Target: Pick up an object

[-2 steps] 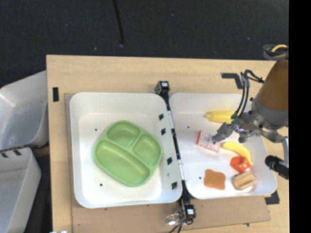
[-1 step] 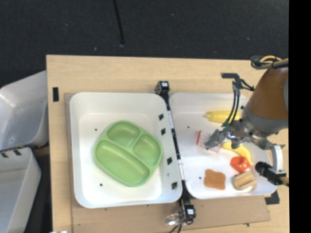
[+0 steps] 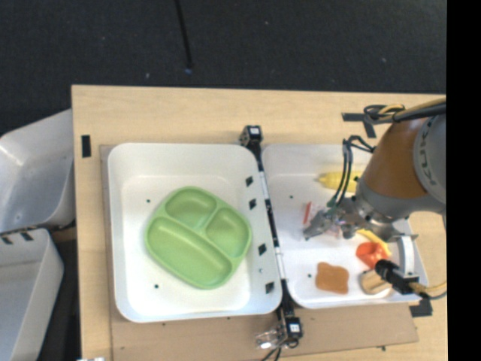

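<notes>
Tool [image 3: 319, 226] over right bin [image 3: 297, 194]

Green plate [image 3: 198, 236] in white bin [image 3: 120, 201]. Brown cookie [image 3: 331, 277], yellow thing [image 3: 331, 179], orange thing [image 3: 367, 252] lower right.

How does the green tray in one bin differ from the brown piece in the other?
The green divided tray is far larger than the brown piece. The tray is bright green, rounded, with moulded compartments; the brown piece is tan-orange, flat-looking and irregular. The tray lies alone in the left bin, while the brown piece lies in the right bin among other small items, near the arm's tool. Both rest untouched on a white bin floor.
</notes>
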{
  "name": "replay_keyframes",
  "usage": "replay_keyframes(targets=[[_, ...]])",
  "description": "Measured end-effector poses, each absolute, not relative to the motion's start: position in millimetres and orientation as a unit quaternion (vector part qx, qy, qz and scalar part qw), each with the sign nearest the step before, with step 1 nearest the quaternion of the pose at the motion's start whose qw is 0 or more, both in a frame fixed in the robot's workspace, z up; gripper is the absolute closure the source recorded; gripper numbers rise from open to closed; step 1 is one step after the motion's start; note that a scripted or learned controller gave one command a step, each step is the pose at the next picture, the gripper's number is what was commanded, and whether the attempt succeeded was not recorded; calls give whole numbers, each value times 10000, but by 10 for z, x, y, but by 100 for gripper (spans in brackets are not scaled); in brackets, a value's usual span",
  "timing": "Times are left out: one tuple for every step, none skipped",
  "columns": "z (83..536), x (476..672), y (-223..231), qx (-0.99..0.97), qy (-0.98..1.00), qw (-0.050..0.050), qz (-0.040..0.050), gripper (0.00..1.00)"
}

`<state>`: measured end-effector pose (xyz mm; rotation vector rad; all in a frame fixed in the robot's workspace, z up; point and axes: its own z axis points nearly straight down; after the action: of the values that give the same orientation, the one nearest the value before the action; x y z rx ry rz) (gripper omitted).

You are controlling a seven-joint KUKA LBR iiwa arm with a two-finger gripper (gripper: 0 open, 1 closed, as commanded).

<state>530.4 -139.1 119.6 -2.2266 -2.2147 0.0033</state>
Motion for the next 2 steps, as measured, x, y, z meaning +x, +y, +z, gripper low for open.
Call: replay_keyframes(targets=[[996, 5302, -1399, -7088, -7054, 5, 10, 0], [1116, 5311, -1413, -7115, -7027, -11, -3, 100]])
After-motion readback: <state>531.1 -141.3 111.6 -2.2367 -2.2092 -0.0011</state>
